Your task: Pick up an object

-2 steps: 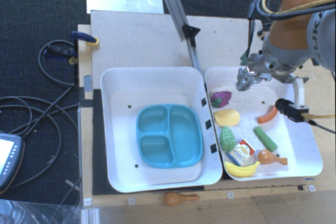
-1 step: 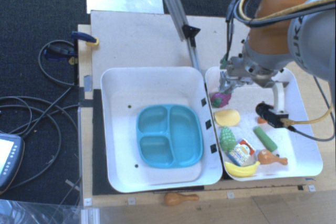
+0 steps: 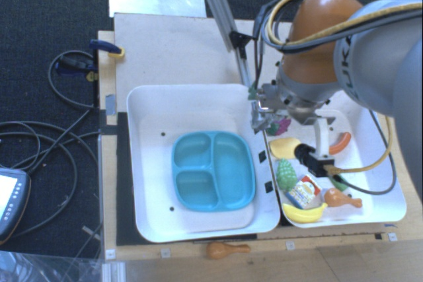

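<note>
Grey arm with orange band entering from 3 o'clock, covering upper right bin. Left bin holding blue divided plate at centre. Gripper low over the shared bin walls, at 1 o'clock from plate; grasp state impossible to tell. Purple grape bunch just beside gripper. In right bin, toward 6 o'clock of gripper: pale yellow piece, green textured fruit, small carton, banana, drumstick; sausage at 3 o'clock. Brown drumstick on bench below left bin.
</note>
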